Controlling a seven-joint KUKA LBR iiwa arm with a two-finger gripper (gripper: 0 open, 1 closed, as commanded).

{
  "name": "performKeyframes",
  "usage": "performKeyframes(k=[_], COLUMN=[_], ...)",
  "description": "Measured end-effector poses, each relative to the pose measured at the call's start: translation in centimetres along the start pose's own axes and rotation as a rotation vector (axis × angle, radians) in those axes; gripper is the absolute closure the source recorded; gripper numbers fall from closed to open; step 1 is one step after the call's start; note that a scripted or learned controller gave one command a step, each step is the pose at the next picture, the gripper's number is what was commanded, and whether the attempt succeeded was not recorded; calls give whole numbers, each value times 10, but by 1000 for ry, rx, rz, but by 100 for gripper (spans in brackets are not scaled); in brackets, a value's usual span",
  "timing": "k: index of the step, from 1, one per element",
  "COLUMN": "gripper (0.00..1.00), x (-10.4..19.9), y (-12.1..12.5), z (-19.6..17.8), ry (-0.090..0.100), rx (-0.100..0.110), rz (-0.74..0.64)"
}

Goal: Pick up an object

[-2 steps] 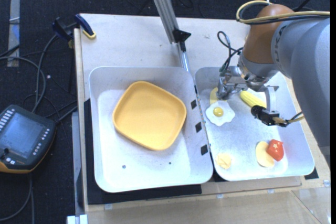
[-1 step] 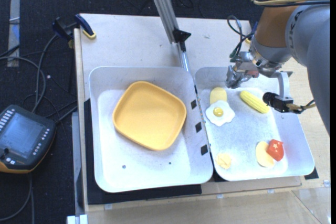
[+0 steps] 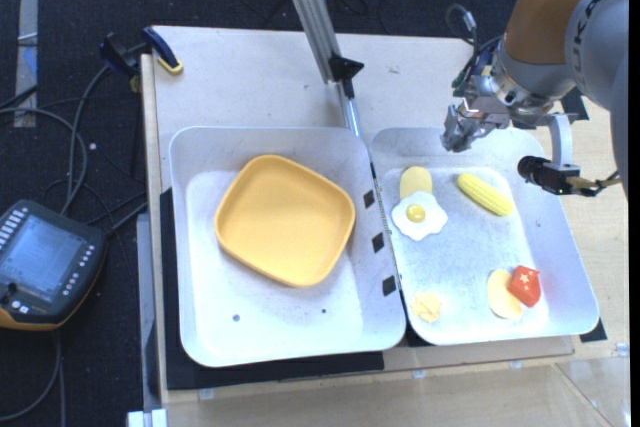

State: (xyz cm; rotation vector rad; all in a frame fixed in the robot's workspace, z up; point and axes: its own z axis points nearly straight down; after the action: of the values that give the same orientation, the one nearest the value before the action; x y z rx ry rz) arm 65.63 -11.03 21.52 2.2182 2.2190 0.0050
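- Across the bench [image 3: 250, 75], two shallow white bins sit side by side: the left bin [image 3: 200, 315] and the right bin [image 3: 560, 305], their inner walls touching along the middle.
- Arm [image 3: 575, 5]: grey with an orange band, reaching in from the right; its wrist is poised above the far edge of the right bin.
- Yellow plate [image 3: 285, 218]: lies flat in the left bin, roughly central, well apart from the arm.
- Gripper [image 3: 460, 137]: hangs over the far left corner of the right bin, pointing down. Nothing is seen between its fingers; whether they are spread or closed cannot be told from this angle.
- Corn cob [image 3: 485, 193]: lies in the far half of the right bin, just near and right of the gripper. It is judged the likeliest target, though none is fixed.
- Fried egg [image 3: 419, 216]: flat on the bin floor, touching a yellow block [image 3: 416, 180] on its far side.
- Red-and-cream piece [image 3: 515, 290]: near right corner of the right bin.
- Small pale yellow piece [image 3: 428, 307]: near left corner of the same bin.
- Progress, as judged: the approach is under way, no object is lifted. Descent, closure on an item and the lift all remain to be done.
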Motion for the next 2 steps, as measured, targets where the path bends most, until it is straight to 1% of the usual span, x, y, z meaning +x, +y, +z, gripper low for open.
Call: performKeyframes(k=[1,2], gripper=[100,100], x=[41,95], y=[-17,-35], z=[-11,-7], ry=[1,2], rx=[4,5], rz=[-3,-4])
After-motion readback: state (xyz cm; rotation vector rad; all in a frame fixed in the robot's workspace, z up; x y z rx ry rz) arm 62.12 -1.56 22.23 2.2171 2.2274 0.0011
